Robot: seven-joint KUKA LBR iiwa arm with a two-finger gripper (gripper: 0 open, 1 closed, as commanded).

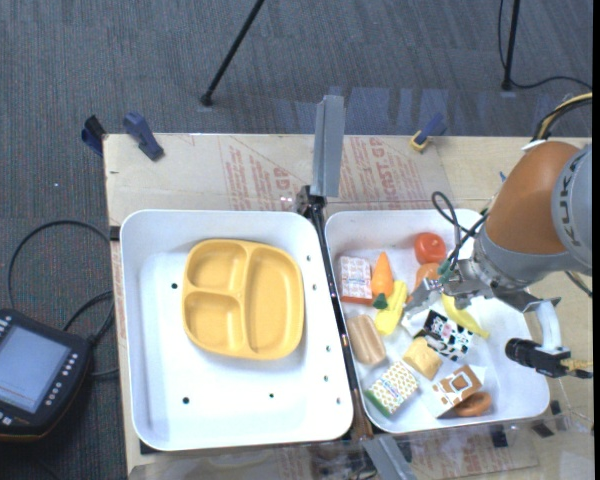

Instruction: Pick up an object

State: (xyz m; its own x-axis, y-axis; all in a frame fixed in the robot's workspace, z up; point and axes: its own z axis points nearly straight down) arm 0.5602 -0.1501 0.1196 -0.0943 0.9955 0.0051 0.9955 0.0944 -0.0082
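The right bin (500,393) holds several toy foods. Among them are a red tomato (430,246), an orange carrot (382,270), a pink packet (355,278), yellow corn (390,314), a hot dog bun (366,340), a cow-print carton (447,335), a banana (464,317), a tan block (421,356), a green box (393,387) and a white-brown box (456,388). My gripper (435,290) hangs low over the bin's middle, between the tomato and the cow-print carton, just right of the corn. Nothing visibly sits in its grasp.
The left bin (150,268) holds a yellow divided plate (244,298). A grey upright post (328,148) stands behind the seam between the bins. A black cable (450,218) loops near the wrist. A tablet (20,363) lies on the floor at left.
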